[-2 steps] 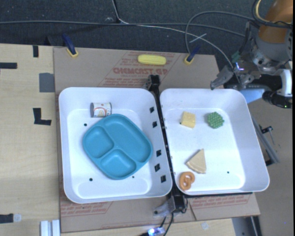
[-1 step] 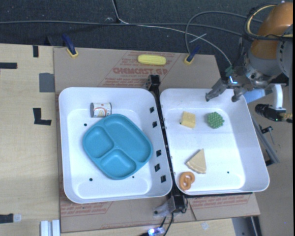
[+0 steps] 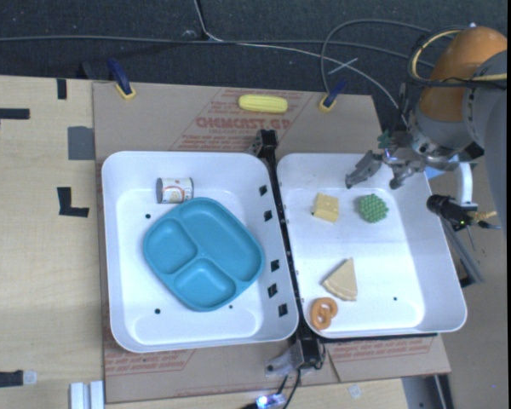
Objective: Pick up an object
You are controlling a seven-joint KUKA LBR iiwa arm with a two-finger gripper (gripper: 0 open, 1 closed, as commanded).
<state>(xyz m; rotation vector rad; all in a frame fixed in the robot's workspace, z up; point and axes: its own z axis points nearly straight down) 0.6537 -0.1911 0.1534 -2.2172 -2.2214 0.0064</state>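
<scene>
A pale wooden tabletop [image 3: 34, 245] carries cardboard [image 3: 221, 126] under two white bins [image 3: 119, 313]. Above the right bin [image 3: 439, 309], the gripper [image 3: 379, 173] hangs spread open, grasping nothing.

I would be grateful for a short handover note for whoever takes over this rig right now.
Gripper: open, holding nothing, above the far part of the right bin, just beyond the green bumpy ball.
Right bin also holds a yellow cheese cube, a tan wedge and an orange pretzel.
Left bin holds a blue divided plate and a small can lying on its side.
Done: nothing lifted yet.
Left: close on one object, probably the green ball, and lift it.
</scene>
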